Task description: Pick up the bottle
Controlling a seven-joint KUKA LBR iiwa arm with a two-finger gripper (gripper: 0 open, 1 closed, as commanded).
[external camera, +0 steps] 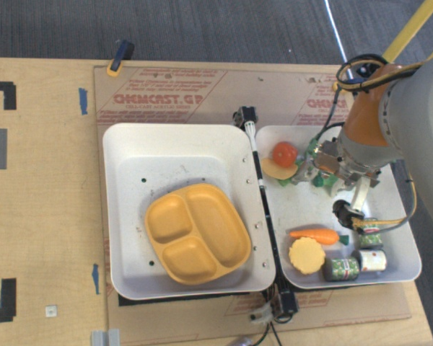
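The wooden bench (43, 193) carried two white bins side by side. The grey arm (415, 114) reached in from the right, its orange band (364, 117) over the far part of the right bin (303, 207). The left bin (123, 150) held a yellow divided plate (197, 231), sitting toward its near side.

The gripper (330, 166) hung over the far half of the right bin, close to some small green pieces (321, 181) and just right of a red tomato (284, 152). The tomato rested against a tan slice (278, 169). Whether the gripper was spread or closed, and whether it had hold of anything, could not be made out from this angle.

The bottle (353, 266) lay on its side in the near right corner of the right bin, well apart from the gripper. Its long axis ran roughly left to right across the view, rising slightly toward the right. Its green-labelled body was on the left and its white end pointed right, toward the bin's wall. Just left of it sat a round yellow disc (307, 255), and an orange carrot (315, 234) lay lengthwise just beyond the disc. A smaller green-and-white item (370, 240) lay just beyond the bottle's white end.
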